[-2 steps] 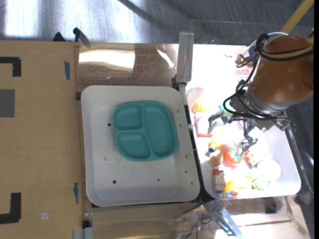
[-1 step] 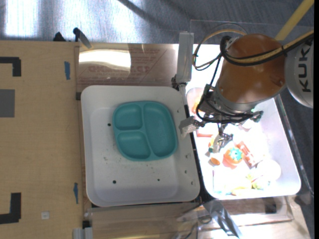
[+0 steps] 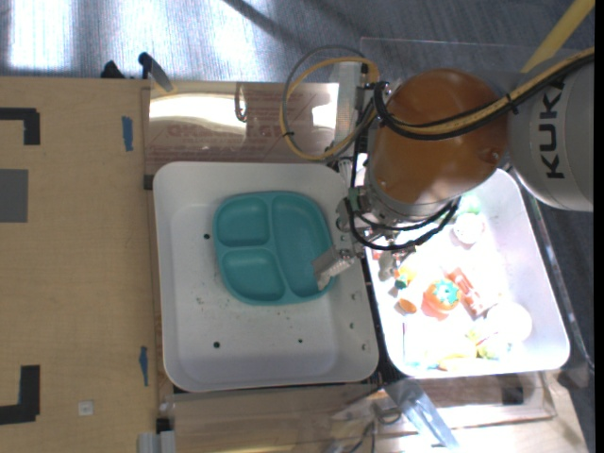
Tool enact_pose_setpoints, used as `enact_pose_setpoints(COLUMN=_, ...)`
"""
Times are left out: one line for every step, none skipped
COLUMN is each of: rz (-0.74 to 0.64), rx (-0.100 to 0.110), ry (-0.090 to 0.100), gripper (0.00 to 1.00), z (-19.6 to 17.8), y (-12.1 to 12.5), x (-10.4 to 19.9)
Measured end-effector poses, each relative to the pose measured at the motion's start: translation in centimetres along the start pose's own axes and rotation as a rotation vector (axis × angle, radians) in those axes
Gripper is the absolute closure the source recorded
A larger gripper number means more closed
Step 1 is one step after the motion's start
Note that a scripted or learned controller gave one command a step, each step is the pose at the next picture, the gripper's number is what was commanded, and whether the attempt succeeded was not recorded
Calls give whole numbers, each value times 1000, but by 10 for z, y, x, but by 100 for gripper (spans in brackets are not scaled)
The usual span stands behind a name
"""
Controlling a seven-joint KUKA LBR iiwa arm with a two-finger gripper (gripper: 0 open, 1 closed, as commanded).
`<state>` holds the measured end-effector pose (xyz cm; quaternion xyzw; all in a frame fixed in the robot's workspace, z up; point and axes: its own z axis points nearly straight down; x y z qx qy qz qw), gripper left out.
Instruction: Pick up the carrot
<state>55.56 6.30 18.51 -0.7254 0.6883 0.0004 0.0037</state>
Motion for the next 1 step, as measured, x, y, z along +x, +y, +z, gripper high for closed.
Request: enact_pose_setpoints(rz=59, rx=-2, ry=7, gripper=0, z=-1, y=38, x=103)
